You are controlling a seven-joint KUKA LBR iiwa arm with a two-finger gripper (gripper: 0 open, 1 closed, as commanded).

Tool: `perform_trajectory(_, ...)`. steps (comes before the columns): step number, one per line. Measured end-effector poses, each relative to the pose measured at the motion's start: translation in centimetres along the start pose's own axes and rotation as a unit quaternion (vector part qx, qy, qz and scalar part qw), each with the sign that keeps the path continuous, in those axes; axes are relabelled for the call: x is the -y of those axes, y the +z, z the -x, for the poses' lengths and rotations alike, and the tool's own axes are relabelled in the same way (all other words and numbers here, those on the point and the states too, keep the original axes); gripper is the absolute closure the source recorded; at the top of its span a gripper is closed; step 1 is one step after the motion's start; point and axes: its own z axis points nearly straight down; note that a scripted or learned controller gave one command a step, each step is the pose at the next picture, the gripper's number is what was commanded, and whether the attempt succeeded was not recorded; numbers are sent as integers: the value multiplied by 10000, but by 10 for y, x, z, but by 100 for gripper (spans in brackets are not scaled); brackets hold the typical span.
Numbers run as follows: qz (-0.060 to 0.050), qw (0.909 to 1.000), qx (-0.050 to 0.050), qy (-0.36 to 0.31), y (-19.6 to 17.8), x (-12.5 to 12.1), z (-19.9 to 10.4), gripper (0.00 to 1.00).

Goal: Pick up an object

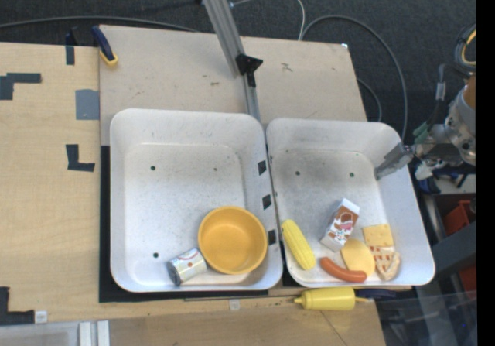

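Note:
The right bin (332, 129) holds a yellow corn cob (298, 244), a small white and brown carton (341, 224), a red sausage (342, 270), a pale yellow round piece (357, 255), a cheese wedge (377, 235) and a pizza slice (386, 262), all clustered at its near side. In the left bin (117, 182) sit a yellow bowl (230, 240) and a small silver can (186, 265) lying beside it. My gripper (392, 160) hangs over the right bin's right rim, above and apart from the objects, with nothing seen in it.
A yellow mustard bottle (329, 299) lies on the bench just in front of the right bin. A slanted metal pole (220, 11) rises behind the bins. A blue and yellow clamp (104, 44) sits at the back left. Cables loop behind the right bin.

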Motion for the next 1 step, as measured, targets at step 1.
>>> perform_trajectory(1, -1, 10000, -1, 1, 0, 0, 0, 0)
